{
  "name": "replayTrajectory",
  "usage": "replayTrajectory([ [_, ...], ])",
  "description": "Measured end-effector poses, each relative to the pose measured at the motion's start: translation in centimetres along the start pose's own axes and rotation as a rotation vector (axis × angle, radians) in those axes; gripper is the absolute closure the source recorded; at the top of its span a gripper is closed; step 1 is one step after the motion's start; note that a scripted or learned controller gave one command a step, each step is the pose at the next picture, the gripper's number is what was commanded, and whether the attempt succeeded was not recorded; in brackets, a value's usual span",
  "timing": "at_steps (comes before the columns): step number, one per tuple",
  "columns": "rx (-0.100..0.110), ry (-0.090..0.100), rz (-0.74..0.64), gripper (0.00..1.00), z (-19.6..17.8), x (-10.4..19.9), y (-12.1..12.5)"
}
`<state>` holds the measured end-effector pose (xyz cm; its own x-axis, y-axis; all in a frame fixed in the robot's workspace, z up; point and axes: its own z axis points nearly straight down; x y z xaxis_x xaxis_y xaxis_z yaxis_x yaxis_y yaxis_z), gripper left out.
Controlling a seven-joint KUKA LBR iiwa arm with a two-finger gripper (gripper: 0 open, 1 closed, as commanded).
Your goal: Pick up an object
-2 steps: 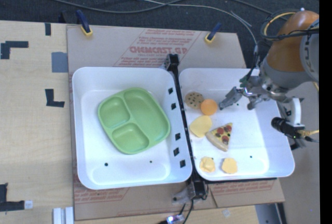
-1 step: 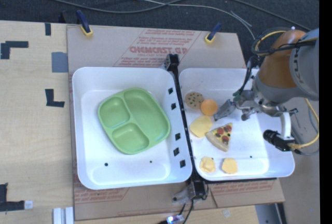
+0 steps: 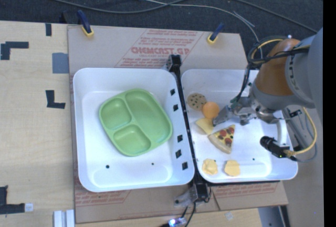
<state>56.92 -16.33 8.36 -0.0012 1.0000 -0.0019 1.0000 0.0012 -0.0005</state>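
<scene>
Camera view has the pincer (image 3: 229, 114) down low in the right bin (image 3: 273, 171), just beside the orange ball (image 3: 210, 110) and above the pizza slice (image 3: 223, 137), probably lining up a grab. Can't tell if it's released or clenched.

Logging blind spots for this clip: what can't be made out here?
- Gripper, camera view: too dark and small to tell its state or whether it touches the orange ball.
- Yellow wedge: partly tucked under the ball and pizza slice.
- Arm: cut off by the right edge.
</scene>
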Motion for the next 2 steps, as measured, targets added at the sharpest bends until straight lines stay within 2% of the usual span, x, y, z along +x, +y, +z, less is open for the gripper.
replayTrajectory([
  [1, -0.004, -0.002, 0.000, 1.00, -1.3, 0.0, 0.1],
  [2, -0.001, 0.002, 0.000, 1.00, -6.7, -0.3, 1.1],
])
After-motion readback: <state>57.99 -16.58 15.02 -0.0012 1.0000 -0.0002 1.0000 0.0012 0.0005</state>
